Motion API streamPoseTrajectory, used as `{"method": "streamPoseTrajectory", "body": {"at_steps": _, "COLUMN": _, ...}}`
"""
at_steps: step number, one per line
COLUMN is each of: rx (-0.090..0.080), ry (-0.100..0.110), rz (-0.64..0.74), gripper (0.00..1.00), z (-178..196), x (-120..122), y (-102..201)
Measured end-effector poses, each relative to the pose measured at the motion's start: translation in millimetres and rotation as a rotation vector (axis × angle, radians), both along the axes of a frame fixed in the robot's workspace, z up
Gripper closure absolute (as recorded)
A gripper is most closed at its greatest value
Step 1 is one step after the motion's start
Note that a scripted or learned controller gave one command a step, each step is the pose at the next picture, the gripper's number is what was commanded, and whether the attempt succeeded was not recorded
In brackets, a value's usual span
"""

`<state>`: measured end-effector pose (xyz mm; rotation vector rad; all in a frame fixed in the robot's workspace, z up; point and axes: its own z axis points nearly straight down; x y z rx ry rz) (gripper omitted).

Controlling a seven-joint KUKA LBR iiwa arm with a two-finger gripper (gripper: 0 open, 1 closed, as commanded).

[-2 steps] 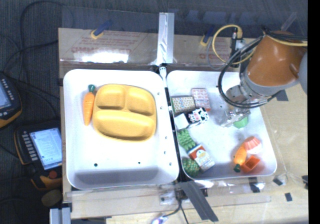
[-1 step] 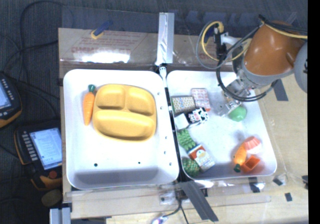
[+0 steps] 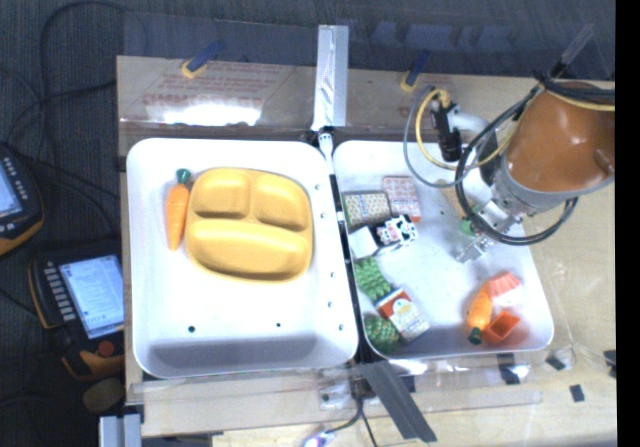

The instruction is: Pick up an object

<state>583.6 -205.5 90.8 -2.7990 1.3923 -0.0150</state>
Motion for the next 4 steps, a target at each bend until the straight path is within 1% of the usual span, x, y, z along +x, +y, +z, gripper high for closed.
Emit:
{"method": "streamPoseTrajectory", "body": {"at_steps": 1, "rx": 0.008, "ry": 0.011, "rz": 0.005, "gripper": 0.00, "z": -1, "x": -2, "y": 6}}
{"method": "streamPoseTrajectory", "body": {"at_steps": 2, "rx": -0.008, "ry": -0.010, "rz": 0.297, "gripper": 0.00, "z": -1, "x": -70, "y": 2}}
{"method": "streamPoseTrajectory", "body": {"at_steps": 3, "rx": -0.009, "ry": -0.006, "rz": 0.517, "gripper": 0.00, "z": -2, "x": -81, "y": -8}}
{"method": "streamPoseTrajectory", "body": {"at_steps": 4, "rx": -0.014, "ry": 0.008, "rz": 0.555, "gripper": 0.00, "z": -4, "x": -6, "y": 17}}
